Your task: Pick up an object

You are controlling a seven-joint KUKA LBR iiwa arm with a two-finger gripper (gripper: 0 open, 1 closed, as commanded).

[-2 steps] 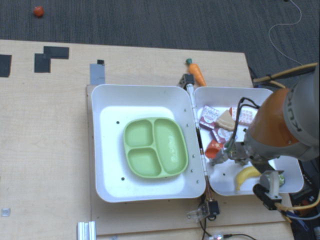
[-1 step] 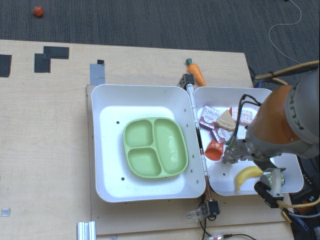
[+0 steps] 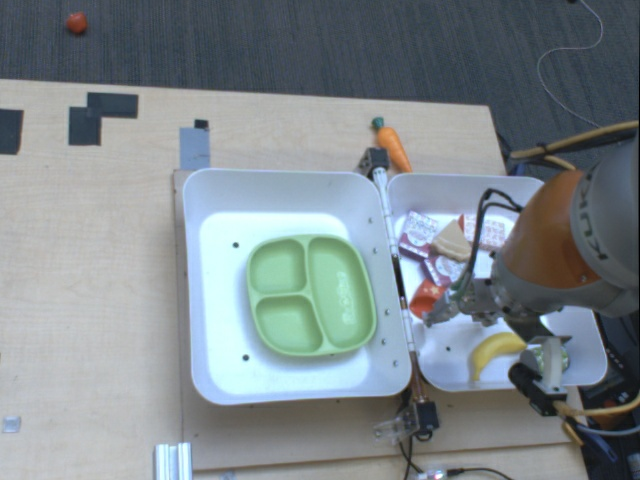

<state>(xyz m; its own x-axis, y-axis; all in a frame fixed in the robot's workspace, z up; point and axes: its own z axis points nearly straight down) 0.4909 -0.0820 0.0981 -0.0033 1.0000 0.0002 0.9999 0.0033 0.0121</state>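
We hang our gripper point(image 3: 448, 306) over the right bin point(image 3: 590, 353), beside a small red item point(image 3: 427, 294); whether the fingers are spread we cannot tell; the banana point(image 3: 495, 353) (light, soft, curved) probably wants a gentle mid-body pinch.

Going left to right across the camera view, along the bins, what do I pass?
Left bin → green divided plate → red item → banana → the arm's orange band.
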